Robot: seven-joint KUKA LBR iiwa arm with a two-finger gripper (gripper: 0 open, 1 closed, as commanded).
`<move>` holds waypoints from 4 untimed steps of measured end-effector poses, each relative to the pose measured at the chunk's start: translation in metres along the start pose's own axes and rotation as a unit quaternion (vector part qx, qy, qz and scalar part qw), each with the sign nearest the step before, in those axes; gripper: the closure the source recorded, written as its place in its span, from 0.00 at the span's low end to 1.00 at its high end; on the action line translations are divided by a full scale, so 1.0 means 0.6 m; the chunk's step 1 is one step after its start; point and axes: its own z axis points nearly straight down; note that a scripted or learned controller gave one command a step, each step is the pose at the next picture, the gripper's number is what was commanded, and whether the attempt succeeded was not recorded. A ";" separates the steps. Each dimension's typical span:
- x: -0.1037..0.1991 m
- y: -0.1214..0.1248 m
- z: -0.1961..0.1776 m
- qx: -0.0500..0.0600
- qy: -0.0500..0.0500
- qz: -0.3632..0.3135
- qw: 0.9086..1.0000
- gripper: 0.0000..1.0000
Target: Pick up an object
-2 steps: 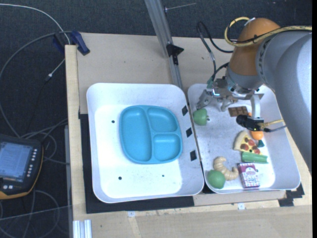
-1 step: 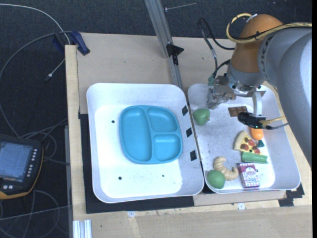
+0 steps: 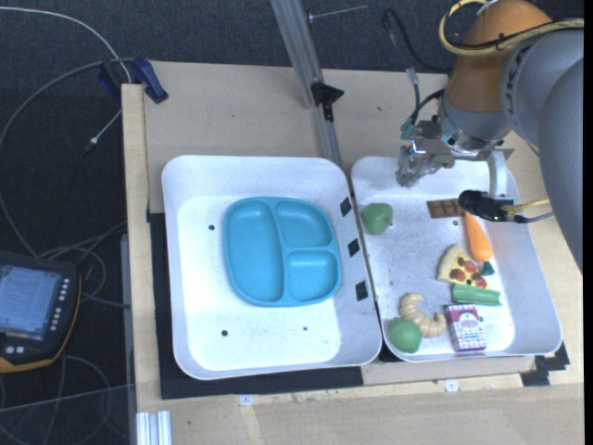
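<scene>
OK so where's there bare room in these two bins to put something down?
In the left bin, bare floor rings the blue tray, widest below it. In the right bin, the middle is free, between the green ball and the carrot. Its right side and bottom edge are crowded with toys, and the gripper hangs over its top.

Grey arm (image 3: 547, 72), orange wrist band (image 3: 486, 54), metallic pincer (image 3: 410, 172).

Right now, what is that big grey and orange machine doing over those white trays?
The grey robot arm's gripper hangs over the far edge of the right white bin, with nothing seen in its grasp. That bin holds toy food: a green round fruit, an orange carrot, a pizza slice and a red box. The left white bin holds a blue divided plate.
</scene>
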 end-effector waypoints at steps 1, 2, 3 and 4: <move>-0.002 0.012 -0.076 0.000 0.000 0.000 1.000 1.00; -0.013 0.018 -0.182 -0.002 -0.001 0.000 1.000 1.00; 0.080 0.017 -0.181 0.003 0.001 -0.003 1.000 1.00; 0.169 0.005 -0.161 0.005 0.001 -0.002 1.000 1.00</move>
